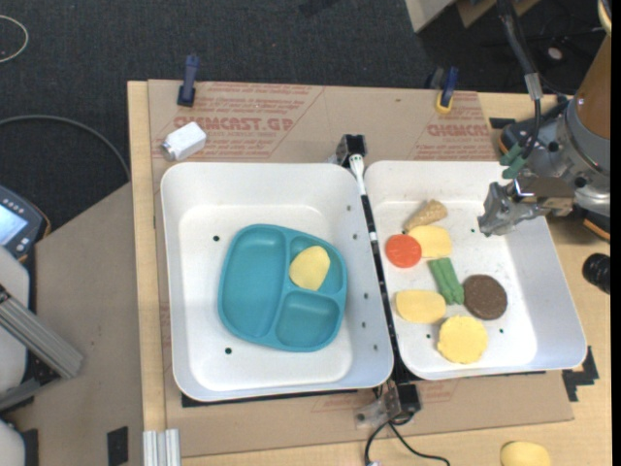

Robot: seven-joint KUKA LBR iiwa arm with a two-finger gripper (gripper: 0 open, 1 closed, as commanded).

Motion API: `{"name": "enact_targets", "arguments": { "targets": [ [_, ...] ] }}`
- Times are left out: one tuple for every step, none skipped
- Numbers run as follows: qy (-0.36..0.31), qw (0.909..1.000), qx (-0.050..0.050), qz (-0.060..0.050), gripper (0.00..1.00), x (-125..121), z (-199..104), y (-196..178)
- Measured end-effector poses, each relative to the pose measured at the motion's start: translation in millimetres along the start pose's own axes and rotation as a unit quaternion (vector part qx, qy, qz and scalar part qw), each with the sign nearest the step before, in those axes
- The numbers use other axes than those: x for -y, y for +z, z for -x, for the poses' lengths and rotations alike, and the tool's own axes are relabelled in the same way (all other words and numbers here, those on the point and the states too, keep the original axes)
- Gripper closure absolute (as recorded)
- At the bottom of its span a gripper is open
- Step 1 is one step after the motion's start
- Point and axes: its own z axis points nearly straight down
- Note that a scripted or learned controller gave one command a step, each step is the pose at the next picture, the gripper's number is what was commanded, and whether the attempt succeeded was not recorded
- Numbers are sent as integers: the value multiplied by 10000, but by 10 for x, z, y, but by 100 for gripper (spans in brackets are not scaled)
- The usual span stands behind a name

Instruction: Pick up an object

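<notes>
The right bin holds several toy foods: a tan piece, a red-orange round, a yellow block, a green strip, a brown disc, a yellow piece and a yellow round. My gripper hangs over the upper right part of this bin, to the right of the tan piece and apart from every item. In the left bin lies a teal divided plate with a pale yellow item in its upper right section.
A small white object lies on the cardboard behind the left bin. Clamps stand at the board's far edge. A black strip runs between the bins. A yellow object lies off the board at the front right.
</notes>
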Motion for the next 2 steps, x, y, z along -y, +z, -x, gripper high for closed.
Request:
{"name": "enact_targets", "arguments": {
  "targets": [
    [-21, 9999, 8, 145, 100, -564, -303, -1635],
    [13, 10000, 4, 4, 100, 13, -258, -1039]
  ]
}}
